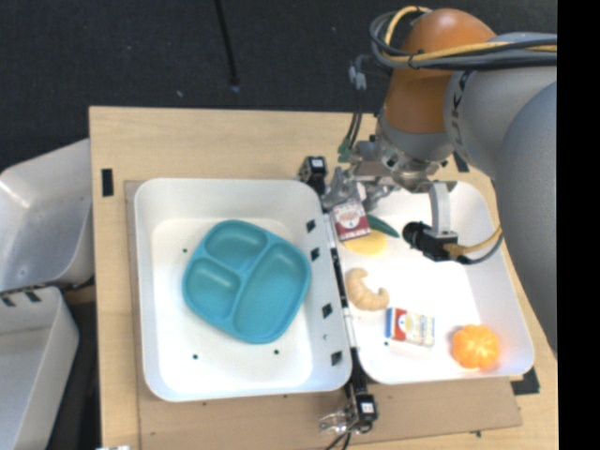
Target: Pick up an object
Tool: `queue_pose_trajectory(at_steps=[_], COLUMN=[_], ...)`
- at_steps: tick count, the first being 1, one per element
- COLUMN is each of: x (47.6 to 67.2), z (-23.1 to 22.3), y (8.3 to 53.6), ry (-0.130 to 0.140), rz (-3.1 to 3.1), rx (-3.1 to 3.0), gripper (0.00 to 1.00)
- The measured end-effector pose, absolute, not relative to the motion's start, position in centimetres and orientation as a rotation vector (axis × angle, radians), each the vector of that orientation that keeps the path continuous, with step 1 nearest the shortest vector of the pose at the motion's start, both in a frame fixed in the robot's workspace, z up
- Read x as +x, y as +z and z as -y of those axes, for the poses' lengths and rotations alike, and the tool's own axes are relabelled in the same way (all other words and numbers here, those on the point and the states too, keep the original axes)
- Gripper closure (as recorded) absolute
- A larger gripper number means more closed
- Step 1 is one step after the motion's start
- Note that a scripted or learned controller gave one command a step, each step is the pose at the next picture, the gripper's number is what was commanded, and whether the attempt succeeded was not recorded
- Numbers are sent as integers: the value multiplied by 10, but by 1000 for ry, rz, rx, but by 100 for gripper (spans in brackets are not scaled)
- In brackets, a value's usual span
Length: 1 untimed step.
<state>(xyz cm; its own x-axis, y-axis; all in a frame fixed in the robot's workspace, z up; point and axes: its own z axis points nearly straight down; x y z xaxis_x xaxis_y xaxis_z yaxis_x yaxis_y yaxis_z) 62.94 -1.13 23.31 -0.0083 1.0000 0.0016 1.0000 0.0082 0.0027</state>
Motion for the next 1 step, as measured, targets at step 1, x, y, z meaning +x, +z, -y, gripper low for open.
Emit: queue_pose_trajectory(at_steps=[1], x=[652], z=[-44], y=[245], ry=[5], rz=[-2228], rx=[2213], gripper=[100])
